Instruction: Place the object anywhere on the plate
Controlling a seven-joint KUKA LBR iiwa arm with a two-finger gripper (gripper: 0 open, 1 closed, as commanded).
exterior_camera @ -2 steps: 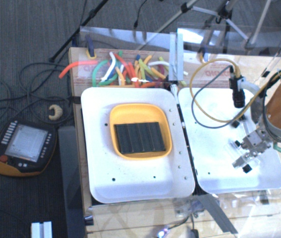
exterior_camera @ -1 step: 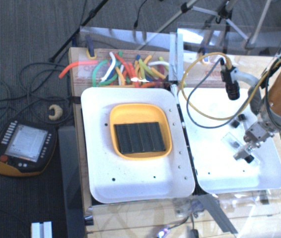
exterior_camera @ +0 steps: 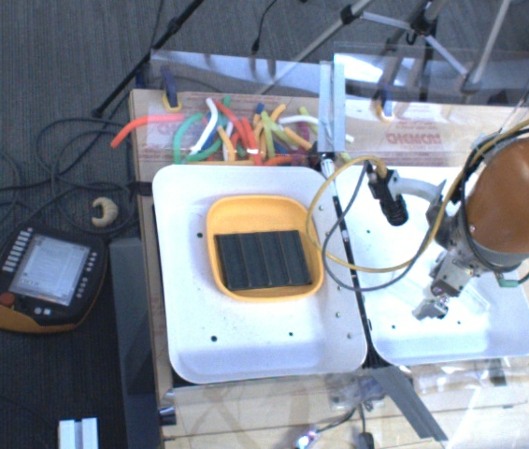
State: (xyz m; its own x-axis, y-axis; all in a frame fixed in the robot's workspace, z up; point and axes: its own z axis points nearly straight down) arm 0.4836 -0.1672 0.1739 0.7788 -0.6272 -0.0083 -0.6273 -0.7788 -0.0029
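Dark ridged object [exterior_camera: 263, 260] lies flat on yellow plate [exterior_camera: 222, 218], ridges running front-to-back.

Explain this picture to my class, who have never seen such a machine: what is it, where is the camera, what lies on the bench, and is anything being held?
This is a robot arm, grey with an orange band, reaching in from the right. One fixed camera looks down on the bench at a slant. Two shallow white bins sit side by side. The left bin holds a yellow plate with a dark ribbed rectangular slab lying on it. The arm's gripper hangs over the right bin; whether it holds anything is too small to tell. Behind the bins lies a heap of coloured tubes. A handheld control pad rests on the floor, left.
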